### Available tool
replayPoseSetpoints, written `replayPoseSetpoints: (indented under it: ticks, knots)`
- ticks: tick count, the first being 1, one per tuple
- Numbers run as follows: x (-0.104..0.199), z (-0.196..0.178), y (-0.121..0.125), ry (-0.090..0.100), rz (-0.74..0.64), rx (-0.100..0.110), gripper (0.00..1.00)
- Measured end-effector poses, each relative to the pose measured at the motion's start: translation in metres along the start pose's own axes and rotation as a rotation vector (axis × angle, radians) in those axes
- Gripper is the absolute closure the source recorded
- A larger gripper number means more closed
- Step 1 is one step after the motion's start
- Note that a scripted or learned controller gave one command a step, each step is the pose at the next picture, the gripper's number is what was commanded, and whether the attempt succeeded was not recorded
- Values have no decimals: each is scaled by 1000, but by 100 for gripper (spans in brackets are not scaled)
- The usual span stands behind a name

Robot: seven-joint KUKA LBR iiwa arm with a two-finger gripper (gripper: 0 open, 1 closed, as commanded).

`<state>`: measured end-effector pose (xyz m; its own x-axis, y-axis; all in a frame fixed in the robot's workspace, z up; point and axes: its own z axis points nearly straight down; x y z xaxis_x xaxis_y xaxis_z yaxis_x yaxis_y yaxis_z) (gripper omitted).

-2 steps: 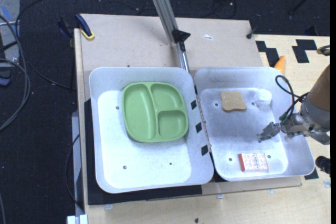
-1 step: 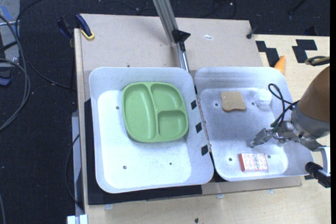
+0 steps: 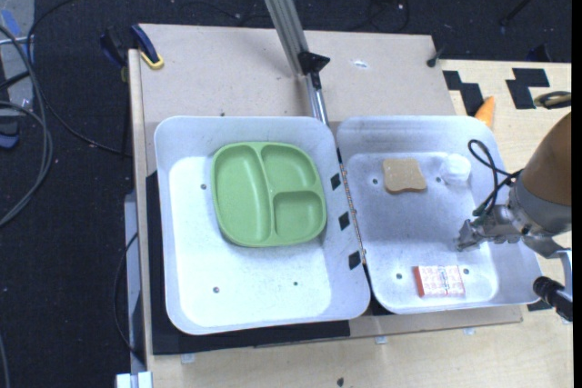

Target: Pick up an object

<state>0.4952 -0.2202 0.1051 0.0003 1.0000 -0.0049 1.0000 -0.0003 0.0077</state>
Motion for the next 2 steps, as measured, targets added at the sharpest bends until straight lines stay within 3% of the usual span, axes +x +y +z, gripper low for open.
replayPoseSetpoints:
  ticks: [2]
  knots:
    - [8, -97, 18, 2, -4, 2, 100]
